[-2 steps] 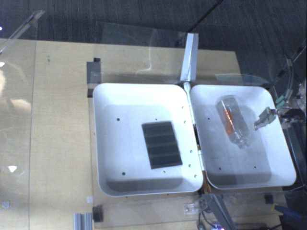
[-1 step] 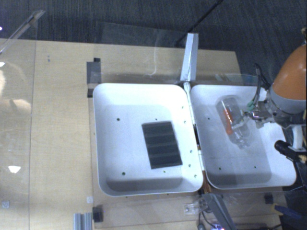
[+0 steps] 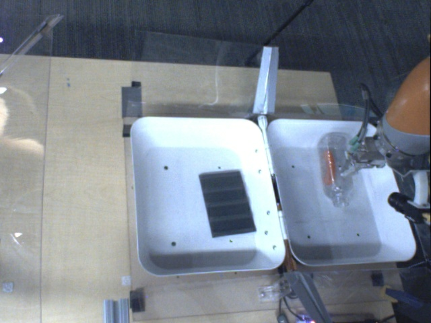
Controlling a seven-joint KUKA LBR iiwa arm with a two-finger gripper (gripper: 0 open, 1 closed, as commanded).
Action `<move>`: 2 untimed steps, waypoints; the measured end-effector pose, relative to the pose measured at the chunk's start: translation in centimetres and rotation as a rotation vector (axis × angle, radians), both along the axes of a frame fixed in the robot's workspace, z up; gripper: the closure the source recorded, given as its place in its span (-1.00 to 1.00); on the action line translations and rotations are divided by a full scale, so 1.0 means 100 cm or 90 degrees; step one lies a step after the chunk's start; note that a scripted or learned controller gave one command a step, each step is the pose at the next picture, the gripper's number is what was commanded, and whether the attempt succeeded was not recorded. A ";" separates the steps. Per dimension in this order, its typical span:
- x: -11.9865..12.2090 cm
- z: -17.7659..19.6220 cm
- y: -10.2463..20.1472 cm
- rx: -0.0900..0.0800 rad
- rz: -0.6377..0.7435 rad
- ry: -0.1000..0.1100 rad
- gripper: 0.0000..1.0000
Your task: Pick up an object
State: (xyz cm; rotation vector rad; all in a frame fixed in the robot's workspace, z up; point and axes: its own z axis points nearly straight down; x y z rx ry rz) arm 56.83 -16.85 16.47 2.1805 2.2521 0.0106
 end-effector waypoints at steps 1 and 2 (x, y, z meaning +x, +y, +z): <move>0.000 0.000 0.000 0.000 0.000 0.000 -1.00; 0.041 -0.070 0.002 -0.001 0.129 0.003 -1.00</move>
